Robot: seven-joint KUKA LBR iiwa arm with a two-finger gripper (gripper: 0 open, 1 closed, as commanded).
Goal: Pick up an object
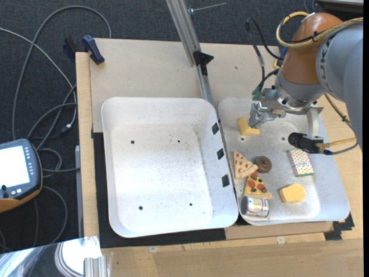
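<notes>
The gripper (pixel 256 116) hangs low at the far end of the right bin (pixel 334 195), just above a pale yellow cheese block (pixel 248 130). Whether it grasps the block cannot be told.

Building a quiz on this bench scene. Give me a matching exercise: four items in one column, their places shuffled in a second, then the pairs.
Items
1 can
2 brown disc
3 orange block
4 pale wedge

Places
A at the gripper
B beside the far pizza slice
C right bin, near corner next to the left bin
D just nearer the camera than the packet

Pairs: 1-C, 2-B, 3-D, 4-A
</notes>
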